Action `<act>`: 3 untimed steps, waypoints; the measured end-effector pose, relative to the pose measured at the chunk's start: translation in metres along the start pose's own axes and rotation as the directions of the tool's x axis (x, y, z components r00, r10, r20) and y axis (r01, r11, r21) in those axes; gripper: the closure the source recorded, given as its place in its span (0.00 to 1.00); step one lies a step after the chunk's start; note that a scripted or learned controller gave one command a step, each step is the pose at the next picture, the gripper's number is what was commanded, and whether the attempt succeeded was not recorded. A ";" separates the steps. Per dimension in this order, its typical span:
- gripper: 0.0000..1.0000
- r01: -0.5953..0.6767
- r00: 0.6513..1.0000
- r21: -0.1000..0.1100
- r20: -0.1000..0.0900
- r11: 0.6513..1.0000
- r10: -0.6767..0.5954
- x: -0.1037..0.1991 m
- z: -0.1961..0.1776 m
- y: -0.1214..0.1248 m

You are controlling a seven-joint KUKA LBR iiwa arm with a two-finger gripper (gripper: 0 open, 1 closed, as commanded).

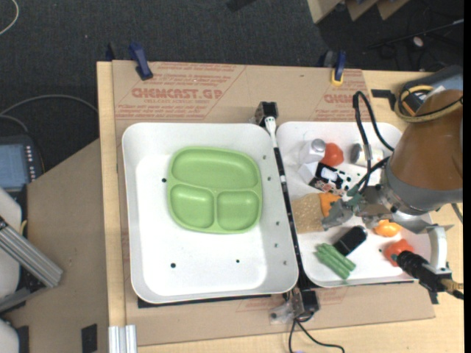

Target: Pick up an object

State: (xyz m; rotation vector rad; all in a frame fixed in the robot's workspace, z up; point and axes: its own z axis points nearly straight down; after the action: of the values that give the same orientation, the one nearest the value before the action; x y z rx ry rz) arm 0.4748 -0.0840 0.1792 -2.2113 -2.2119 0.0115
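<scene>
Objects crowd the right bin as the gripper hovers low among them; finger state cannot be told. Approach under way; a firm closing must follow.

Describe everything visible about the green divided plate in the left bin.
The green divided plate is pale green, looks like matte plastic, and has rounded corners. Raised ridges split it into three compartments: one wide section along the far side and two smaller ones nearer the camera. It lies flat and upright on the left bin floor, slightly toward the far side, with nothing in it and nothing touching it.
</scene>
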 end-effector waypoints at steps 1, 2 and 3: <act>0.00 0.009 1.000 -0.029 0.003 1.000 -0.009 0.060 -0.123 0.004; 0.00 0.010 1.000 -0.025 0.001 1.000 -0.010 0.139 -0.195 0.003; 1.00 0.001 1.000 -0.019 0.005 1.000 -0.001 0.134 -0.201 0.002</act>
State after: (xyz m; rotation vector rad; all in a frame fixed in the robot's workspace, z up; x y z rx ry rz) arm 0.4801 0.0494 0.3804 -2.2214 -2.2253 -0.0037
